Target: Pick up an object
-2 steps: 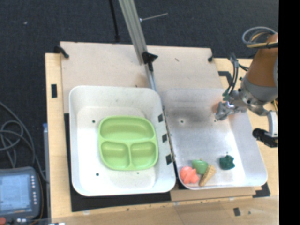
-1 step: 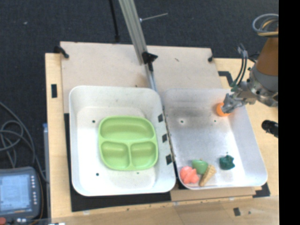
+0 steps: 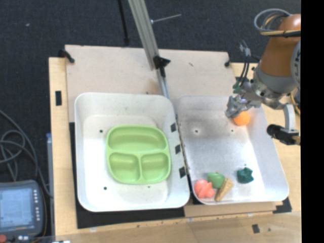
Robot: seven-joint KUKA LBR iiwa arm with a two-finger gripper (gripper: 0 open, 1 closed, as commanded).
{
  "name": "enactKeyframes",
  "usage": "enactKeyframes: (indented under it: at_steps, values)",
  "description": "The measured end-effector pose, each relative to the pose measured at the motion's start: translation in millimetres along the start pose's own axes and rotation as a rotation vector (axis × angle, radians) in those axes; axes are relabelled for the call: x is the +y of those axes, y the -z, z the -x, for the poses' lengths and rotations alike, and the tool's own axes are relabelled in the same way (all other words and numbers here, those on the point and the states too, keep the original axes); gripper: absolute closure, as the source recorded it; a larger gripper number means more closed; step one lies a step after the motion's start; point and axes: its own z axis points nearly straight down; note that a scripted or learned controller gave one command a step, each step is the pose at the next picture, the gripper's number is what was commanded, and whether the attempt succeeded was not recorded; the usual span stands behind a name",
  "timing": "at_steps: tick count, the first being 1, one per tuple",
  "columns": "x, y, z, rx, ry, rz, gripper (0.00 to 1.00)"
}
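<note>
Small orange ball [image 3: 242, 118] on the floor of the right bin [image 3: 223, 146], near its far right corner, partly covered from above by the gripper [image 3: 236, 109]. Gripper low over the ball, touching or just above it; impossible to tell whether open, closed, or gripping anything. Behind the gripper, grey arm [image 3: 276, 59] with its orange band, entering from the right over the bin's far right rim. Well apart from the ball, along the near wall of the same bin: a dark green piece [image 3: 245, 175] nearest the ball's side, then a light green piece [image 3: 215, 178], a tan cone-like piece [image 3: 224, 190] leaning against it, and a pink piece [image 3: 203, 188] at the near left corner. Further from the ball, across the shared edge, the left bin [image 3: 91, 135], with a green divided tray [image 3: 137, 154] lying flat in its middle.
</note>
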Motion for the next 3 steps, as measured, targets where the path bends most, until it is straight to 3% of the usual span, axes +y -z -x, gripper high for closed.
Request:
enactKeyframes:
  at_steps: [2, 3]
  values:
    - [14.2, 22.8, -104.4, 0.002, 0.001, 0.000, 1.00]
    - [15.2, 11.8, -161.6, 0.002, 0.001, -0.004, 1.00]
